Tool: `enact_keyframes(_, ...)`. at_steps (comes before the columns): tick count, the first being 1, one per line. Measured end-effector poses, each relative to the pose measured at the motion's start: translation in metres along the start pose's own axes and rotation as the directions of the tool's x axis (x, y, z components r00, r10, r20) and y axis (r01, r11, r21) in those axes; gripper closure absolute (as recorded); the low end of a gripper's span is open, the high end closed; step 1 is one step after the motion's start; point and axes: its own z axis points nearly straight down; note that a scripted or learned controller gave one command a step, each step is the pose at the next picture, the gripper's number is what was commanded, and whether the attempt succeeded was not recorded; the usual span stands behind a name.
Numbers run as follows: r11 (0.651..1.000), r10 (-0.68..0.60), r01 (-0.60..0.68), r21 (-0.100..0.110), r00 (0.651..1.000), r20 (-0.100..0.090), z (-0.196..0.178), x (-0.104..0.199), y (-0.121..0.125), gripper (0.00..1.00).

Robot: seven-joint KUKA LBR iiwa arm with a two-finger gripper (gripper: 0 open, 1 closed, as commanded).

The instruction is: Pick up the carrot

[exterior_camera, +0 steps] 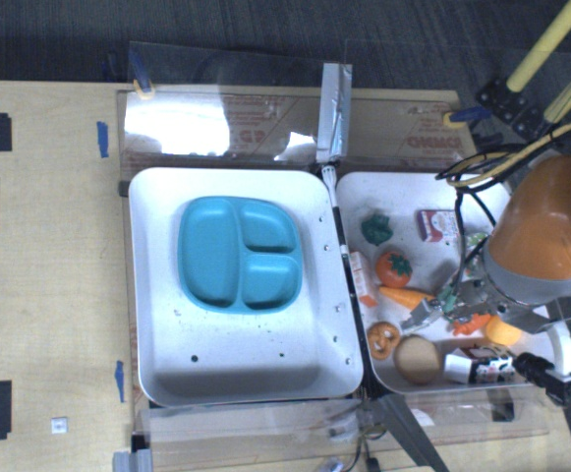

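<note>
— While your hand [432, 308] hovers low, is the carrot [403, 297] caught?
— Not that you can see; it lies just left of the fingertips; whether they're parted, I can't tell; you're approaching; next, straddle it and close.

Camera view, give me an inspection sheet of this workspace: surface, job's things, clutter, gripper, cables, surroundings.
Surface: pale wooden bench bearing two shallow white bins, left bin and right bin.
Job's things: orange carrot lying in the right bin, beside the gripper.
Clutter: blue divided plate in the left bin; red tomato, dark green vegetable, brown pretzel, tan round potato, small red carton in the right.
Gripper: two-finger gripper low over the right bin, by the carrot.
Cables: black cables along the arm.
Surroundings: dark carpet.
</note>
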Motion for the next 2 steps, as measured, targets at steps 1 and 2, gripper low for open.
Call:
enact_keyframes(1,0.979,-0.205,0.205,-0.018,0.979,0.008,0.041,-0.009,0.057,0.0)
enact_keyframes(2,0.979,-0.202,0.202,-0.025,0.979,0.013,0.029,-0.01,0.058,1.0)
